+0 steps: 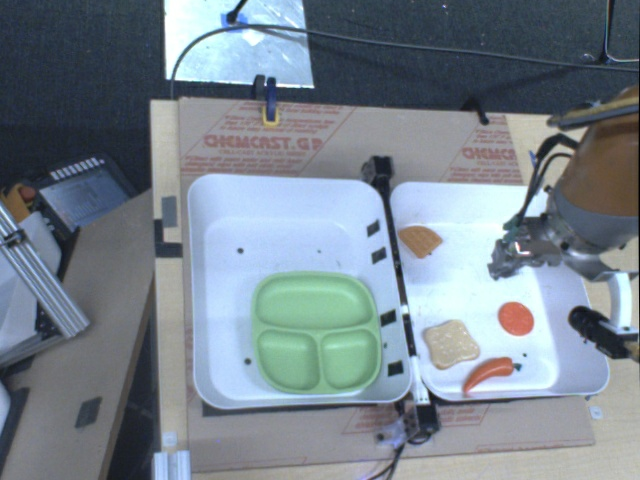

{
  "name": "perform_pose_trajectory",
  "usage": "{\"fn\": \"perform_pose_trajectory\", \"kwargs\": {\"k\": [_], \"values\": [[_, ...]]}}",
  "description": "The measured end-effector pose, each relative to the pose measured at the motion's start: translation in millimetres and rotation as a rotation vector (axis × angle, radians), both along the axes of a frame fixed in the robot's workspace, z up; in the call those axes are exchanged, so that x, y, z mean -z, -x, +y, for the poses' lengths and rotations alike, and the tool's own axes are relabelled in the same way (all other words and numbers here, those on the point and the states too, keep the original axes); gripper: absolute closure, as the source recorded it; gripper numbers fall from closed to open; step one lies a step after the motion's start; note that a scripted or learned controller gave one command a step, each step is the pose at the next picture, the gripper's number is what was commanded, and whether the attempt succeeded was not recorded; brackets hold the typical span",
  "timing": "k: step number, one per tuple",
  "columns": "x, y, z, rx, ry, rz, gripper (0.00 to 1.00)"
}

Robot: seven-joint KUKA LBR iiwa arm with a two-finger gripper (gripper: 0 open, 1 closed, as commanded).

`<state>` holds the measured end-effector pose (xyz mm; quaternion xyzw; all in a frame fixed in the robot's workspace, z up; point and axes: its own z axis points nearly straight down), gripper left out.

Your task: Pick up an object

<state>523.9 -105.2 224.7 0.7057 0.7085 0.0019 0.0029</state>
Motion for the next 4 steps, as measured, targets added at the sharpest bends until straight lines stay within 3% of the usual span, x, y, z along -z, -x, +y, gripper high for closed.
{"fn": "perform_pose_trajectory", "kwargs": {"k": [4], "values": [[-10,-34,211,-0.006,-0.004,0.004,1.00]]}}
